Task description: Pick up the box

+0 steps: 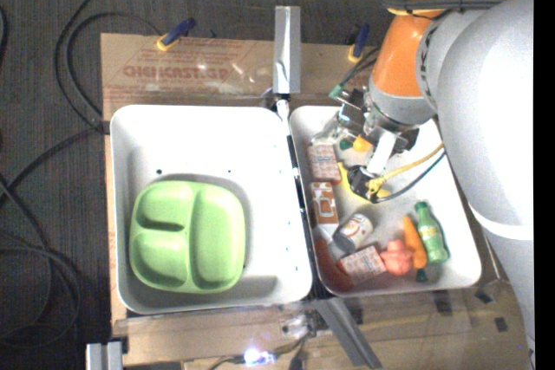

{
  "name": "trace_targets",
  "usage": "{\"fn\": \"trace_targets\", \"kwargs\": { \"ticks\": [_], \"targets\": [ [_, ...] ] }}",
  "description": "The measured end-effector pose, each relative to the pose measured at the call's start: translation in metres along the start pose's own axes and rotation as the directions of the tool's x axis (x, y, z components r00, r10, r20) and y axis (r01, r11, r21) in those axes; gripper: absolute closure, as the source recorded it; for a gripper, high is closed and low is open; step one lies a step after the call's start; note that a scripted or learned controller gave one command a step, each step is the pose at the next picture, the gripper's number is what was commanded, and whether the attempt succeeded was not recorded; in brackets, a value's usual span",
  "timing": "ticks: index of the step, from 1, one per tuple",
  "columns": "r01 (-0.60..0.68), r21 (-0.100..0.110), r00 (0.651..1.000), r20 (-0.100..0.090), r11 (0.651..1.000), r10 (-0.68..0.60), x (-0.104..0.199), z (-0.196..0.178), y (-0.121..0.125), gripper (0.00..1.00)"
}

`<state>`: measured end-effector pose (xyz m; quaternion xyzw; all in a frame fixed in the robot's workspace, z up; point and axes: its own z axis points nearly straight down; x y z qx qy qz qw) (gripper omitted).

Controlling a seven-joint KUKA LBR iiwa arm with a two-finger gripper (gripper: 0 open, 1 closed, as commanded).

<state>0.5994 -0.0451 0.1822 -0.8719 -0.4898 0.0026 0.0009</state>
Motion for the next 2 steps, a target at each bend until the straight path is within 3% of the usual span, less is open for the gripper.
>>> {"fn": "trace_targets", "kwargs": {
  "ticks": [1, 2],
  "targets": [
    [-0.047, -0.003, 0.999, 0.001, 0.999, 0.047, -0.132, -0.064, 0.047, 0.00],
    [-0.047, -0.001, 0.999, 0.003, 0.999, 0.047, -0.046, 0.026, 0.108, 0.00]
  ]
}}
